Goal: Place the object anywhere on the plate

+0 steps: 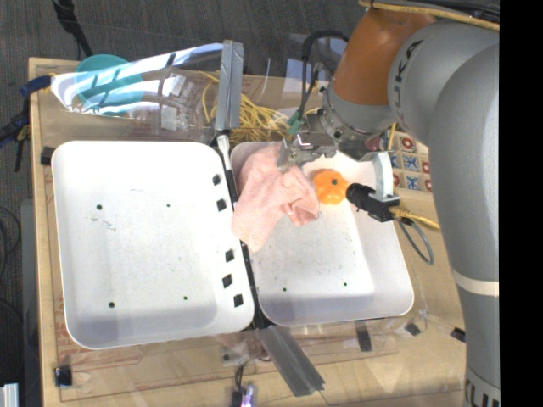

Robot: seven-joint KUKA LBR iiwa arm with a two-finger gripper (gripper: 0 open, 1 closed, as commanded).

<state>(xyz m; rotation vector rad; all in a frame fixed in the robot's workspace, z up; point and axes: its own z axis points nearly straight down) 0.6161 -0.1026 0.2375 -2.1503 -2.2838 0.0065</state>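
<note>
Looks like the pickup stage to me: the pincer (293, 153) is down at the top of the pink cloth (270, 195) in the right bin (339, 287), but I can't tell whether it's gripping. The orange ball (329, 186) sits just beside the cloth. No plate I can make out, so a firm grab comes next.

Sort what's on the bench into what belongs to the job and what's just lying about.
For the job:
- orange fruit, in the right bin
- gripper, over the cloth
- no plate that I can make out

Lying about:
- pink cloth
- left bin
- yellow cables
- clear plastic bag
</note>
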